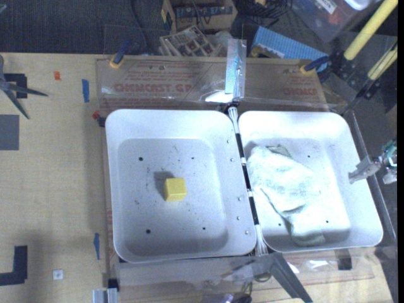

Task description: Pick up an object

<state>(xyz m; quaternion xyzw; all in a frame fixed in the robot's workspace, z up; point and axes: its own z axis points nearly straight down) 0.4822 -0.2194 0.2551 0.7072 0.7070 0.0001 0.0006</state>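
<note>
A small yellow block (175, 189) lies near the middle of the left bin (126, 137). A crumpled white cloth (284, 182) is spread over the floor of the right bin (334, 134), running from its left wall toward the front. My gripper (374, 164) juts in at the view's right edge, above the right bin's right rim. It is well apart from the cloth and far from the block. Only its tip shows, small and partly cut off by the frame.
The two bins meet at a central divider (243, 175). A clear plastic sheet (189, 87) and a metal bracket (235, 74) stand behind the bins. Bare wooden bench (44, 169) stretches to the left. Clutter and cables sit beyond the back edge.
</note>
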